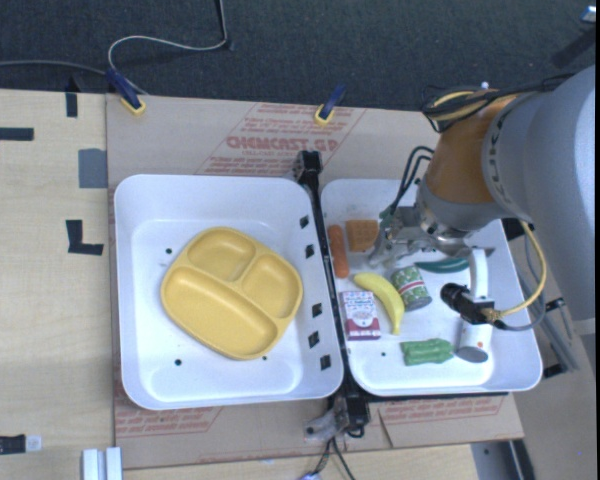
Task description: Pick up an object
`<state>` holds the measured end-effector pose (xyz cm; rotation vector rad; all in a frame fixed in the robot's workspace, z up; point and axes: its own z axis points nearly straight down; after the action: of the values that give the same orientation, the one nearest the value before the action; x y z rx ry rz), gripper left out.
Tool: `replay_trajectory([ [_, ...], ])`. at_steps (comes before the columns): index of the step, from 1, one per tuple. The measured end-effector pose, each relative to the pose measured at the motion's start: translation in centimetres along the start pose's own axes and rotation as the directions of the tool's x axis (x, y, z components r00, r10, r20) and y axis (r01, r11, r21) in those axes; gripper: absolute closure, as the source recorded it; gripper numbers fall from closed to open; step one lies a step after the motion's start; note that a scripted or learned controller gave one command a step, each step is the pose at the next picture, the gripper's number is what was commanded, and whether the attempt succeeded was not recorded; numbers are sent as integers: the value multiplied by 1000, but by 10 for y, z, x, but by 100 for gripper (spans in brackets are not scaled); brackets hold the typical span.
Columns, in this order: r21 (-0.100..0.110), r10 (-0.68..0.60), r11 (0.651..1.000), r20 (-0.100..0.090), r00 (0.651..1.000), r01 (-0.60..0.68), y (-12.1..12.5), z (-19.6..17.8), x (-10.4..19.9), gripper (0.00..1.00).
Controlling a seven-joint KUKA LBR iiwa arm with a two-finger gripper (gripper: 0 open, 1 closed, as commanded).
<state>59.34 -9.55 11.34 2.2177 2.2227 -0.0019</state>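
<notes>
Nearest the camera, the front rim of the right bin (435, 388) is seen, with a green object (425, 351) lying just inside it and a grey-and-white tool-like item (474, 313) beside it toward the right wall. Little open floor is left in this bin. A small red-and-white carton (360, 315) is set against the left wall, touching the lower end of a banana (381, 299), which lies at a slant. A green-labelled can (412, 288) is found just right of the banana, close to it. Farther back, an orange stick-like piece (337, 251) runs along the left wall, and a tan square piece (361, 234) sits beside it. A teal object (442, 263) is partly hidden under the arm.

The left bin (140, 268) is taken up at its middle by a yellow divided plate (232, 291), with bare floor left all round it up to the walls. The two bins are joined by a black divider (315, 268).

The jaws (392, 240) are held low over the back of the right bin, just beyond the can and banana, near the tan piece. Whether they are wide or narrow cannot be told, and nothing is seen between them. The arm (500, 158) is brought in from the right, its orange band above the wrist, bent downward over the bin's far right part.

Beyond the bins, the desk (40, 268) and a cardboard sheet (210, 138) are seen.
</notes>
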Motion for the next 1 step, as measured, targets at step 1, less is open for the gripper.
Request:
replay_trajectory([
  [1, 0, 0, 1000, 0, 1000, 0, 0, 0, 0, 0],
])
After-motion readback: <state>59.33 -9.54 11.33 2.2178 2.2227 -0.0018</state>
